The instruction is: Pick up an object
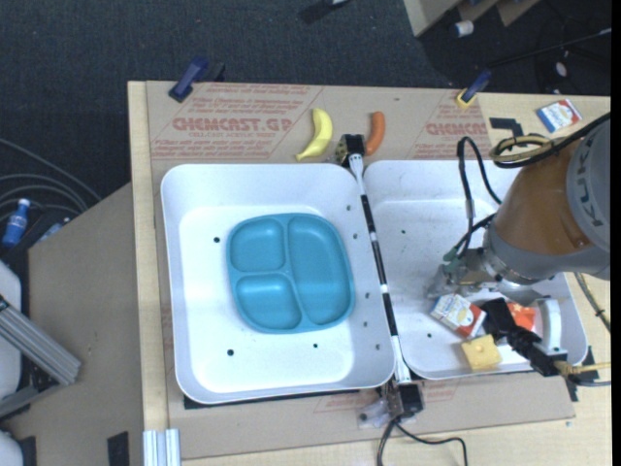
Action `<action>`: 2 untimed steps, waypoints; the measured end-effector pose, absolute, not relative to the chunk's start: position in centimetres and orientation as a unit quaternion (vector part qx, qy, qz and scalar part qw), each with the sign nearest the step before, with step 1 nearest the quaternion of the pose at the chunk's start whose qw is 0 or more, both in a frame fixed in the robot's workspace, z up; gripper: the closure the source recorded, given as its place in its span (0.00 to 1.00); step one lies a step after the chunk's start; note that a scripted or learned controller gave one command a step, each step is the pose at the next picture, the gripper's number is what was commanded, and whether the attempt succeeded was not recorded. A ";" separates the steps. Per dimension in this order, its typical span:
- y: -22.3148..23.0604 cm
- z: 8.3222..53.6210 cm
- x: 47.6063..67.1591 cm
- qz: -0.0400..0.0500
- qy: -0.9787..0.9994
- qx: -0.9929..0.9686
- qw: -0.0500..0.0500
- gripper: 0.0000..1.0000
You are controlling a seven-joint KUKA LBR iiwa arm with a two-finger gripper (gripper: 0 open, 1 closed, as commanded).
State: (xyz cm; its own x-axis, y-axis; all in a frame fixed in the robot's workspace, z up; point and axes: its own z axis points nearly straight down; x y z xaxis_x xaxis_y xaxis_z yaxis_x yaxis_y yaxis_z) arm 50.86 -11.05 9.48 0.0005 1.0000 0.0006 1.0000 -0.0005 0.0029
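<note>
We log gripper (pixel 456 278) low in right bin (pixel 412 212), finger state: cannot tell. Small carton (pixel 454 311) lies just below gripper, nearly touching, long axis slanting down-right. Yellow block (pixel 481 354) farther down-right of carton. Blue tray (pixel 289 271) sits in left bin (pixel 194 202).

Chunky grey arm (pixel 594 178) with a fat orange band (pixel 539 212) above the wrist, black cables (pixel 468 178) looping along it, and a small metallic tool (pixel 456 278) at the end.

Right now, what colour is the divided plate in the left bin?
The plate is light blue, plain with no pattern; the camera view shows it clearly.
</note>
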 end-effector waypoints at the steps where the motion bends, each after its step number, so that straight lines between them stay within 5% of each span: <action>1: -6.9 21.7 55.8 0.001 0.708 0.707 0.001 1.00; 2: -2.7 24.5 63.4 0.000 0.708 0.706 0.001 1.00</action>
State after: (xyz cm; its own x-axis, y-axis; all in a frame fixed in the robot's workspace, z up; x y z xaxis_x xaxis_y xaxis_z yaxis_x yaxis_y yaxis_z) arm 63.43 -2.73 24.49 -0.0018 1.0000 -0.0003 1.0000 0.0018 0.0014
